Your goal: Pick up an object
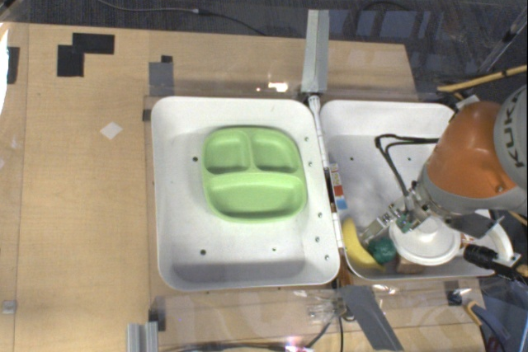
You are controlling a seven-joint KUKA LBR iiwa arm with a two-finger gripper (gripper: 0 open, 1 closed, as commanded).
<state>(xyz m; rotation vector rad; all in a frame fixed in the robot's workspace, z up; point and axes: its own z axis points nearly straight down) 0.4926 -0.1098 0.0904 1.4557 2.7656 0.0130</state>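
Jaws hidden beneath our gripper [394,227], we cannot tell their state as it hovers low in the right bin [363,128] over a green object [381,251] beside a yellow one [353,241]; centring squarely matters.

You're looking at a robotics lab. A wooden bench [82,202] carries two white bins [177,260], with cables [124,4] across grey carpet beyond.
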